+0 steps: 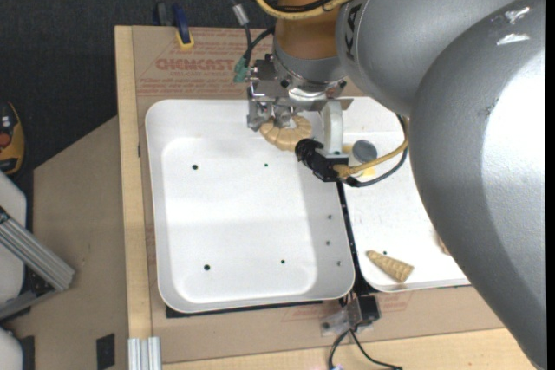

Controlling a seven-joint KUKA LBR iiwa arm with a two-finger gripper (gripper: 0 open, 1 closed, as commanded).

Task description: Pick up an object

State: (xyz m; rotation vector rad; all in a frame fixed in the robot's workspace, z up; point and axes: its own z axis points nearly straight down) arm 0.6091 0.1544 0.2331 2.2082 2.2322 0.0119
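- The left bin (pixel 173 186) has open floor from its centre down to 6 o'clock.
- The jaws hang at its 12 o'clock rim, just above a tan piece (pixel 286 137). I cannot tell whether they are released or clenched.
- The right bin (pixel 390 217) holds a tan cone (pixel 390 266) at 6 o'clock.

Dark carpet floor (pixel 69 4) around tan bench board (pixel 139 273); aluminium rail (pixel 35 256) lower left.

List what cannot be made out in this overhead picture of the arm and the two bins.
1. Tan object, camera view: partly covered by the gripper, so its shape and any grasp are unclear.
2. Right bin, camera view: its right side is hidden by the arm.
3. Grey round thing, camera view: too small to identify.
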